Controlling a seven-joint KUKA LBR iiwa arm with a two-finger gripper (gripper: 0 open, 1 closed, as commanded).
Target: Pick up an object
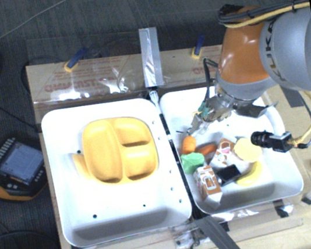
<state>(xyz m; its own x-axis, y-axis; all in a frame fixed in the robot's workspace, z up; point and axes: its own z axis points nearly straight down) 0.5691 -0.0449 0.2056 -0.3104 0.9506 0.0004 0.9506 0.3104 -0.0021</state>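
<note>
camera view looks down on the worktop with its two white bins; the left bin (65, 183) carries a yellow divided tray (118, 148), and the right bin (284, 185) holds a heap of small things near its middle and front. the hand (201, 118) hangs over the back left part of the right bin, just above a small orange ball (188, 144), and whether its fingers stand apart or together cannot be told from this slant; nothing is seen between them. close around the ball lie a green lump (193, 161), an orange carrot-like piece (207, 149), a small printed carton (208, 180), a black block (229, 173), a pale yellow disc (246, 149) and a banana (248, 177). the orange ball seems the nearest pick. to do it well, the hand should likely come straight down centred on the ball, with the fingers set to close across its width and clear of the green lump and the bin wall, then lift slowly, since a round, smooth thing may squirt out sideways.
</note>
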